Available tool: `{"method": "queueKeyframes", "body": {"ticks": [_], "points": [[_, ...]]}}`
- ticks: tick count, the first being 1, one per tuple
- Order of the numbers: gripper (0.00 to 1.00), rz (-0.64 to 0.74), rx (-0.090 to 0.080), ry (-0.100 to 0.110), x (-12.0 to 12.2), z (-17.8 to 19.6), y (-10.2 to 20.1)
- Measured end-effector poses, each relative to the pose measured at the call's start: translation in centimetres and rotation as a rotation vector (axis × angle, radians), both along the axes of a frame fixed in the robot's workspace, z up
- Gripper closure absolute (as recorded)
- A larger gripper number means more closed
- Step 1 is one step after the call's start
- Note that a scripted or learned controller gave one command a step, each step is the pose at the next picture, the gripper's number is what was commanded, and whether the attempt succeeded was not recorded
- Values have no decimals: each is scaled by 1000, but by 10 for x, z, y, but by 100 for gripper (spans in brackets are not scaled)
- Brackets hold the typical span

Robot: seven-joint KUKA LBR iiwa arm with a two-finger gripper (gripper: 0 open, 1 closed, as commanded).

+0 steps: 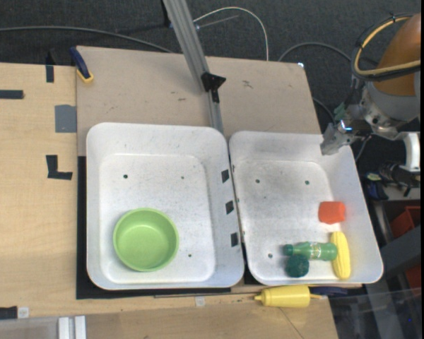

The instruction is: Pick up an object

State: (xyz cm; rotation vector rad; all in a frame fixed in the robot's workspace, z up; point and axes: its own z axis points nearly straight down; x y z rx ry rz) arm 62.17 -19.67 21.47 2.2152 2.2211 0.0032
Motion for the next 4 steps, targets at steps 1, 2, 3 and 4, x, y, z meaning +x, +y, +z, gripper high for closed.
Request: {"method": "queueKeyframes", "body": {"ticks": [1,2,3,4], "points": [[100,-1,0,0,1,45,0],[100,3,3,6,11,32,48],[100,4,3,7,17,18,100],[100,3,3,7,17,8,149]]}}
